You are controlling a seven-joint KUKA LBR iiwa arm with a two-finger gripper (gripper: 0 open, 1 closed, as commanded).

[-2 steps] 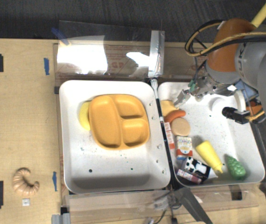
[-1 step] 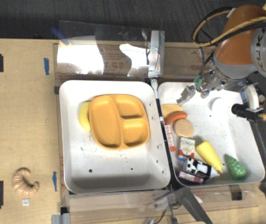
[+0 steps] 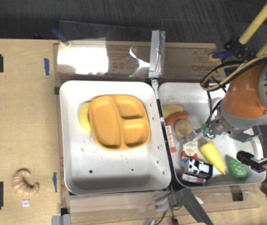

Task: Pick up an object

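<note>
Far left on the surface [image 3: 21, 102] I see a curled tan croissant-shaped toy [image 3: 25, 182] lying by itself outside the bins, well apart from everything else. Moving right, the left bin [image 3: 77, 163] holds an orange divided tray [image 3: 119, 121] sitting in its upper half, and a yellow object [image 3: 84, 115] pokes out from beneath the tray's left edge; I can't make out what it is.

Across the divider, the right bin [image 3: 185, 90] carries the clutter I could pick from. Near its left wall there is a hot dog toy [image 3: 174, 115] with a tan round piece [image 3: 184, 127] just below it. Lower down lie a small printed packet [image 3: 189, 151] and a black-and-white box [image 3: 198, 168]. A yellow corn-like toy [image 3: 213, 156] slants down the middle, touching a green bumpy toy [image 3: 236, 168] at its lower end.

The gripper [image 3: 207, 130] hangs over the bin just above the corn toy's upper end, beneath the arm's orange band [image 3: 246, 95]. I cannot tell from here how it is set, and nothing visibly sits in it.
</note>
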